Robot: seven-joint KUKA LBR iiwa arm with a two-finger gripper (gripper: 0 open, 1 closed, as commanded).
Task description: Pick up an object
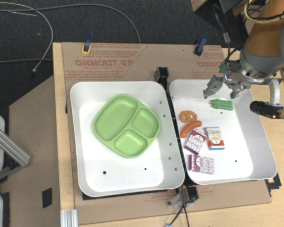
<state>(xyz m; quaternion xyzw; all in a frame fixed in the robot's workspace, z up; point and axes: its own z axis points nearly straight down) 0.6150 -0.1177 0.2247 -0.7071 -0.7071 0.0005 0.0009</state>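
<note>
Work on the pick is barely under way: we see the tool [223, 90] hanging over the far end of the right bin [255, 141], its two fingers spread wide with nothing between them. Just beneath and beside it lies a small green object [221, 104], our guess for the nearest target, not yet lifted. The descent, the closing and the lift all remain, as we judge it. The right bin also carries a pretzel [188, 116], a sausage [190, 127], and three small packets [204, 149] clustered near its middle. The left bin [85, 126] holds a green divided plate [127, 125] resting flat. Both bins sit side by side on the desk [66, 70].
</note>
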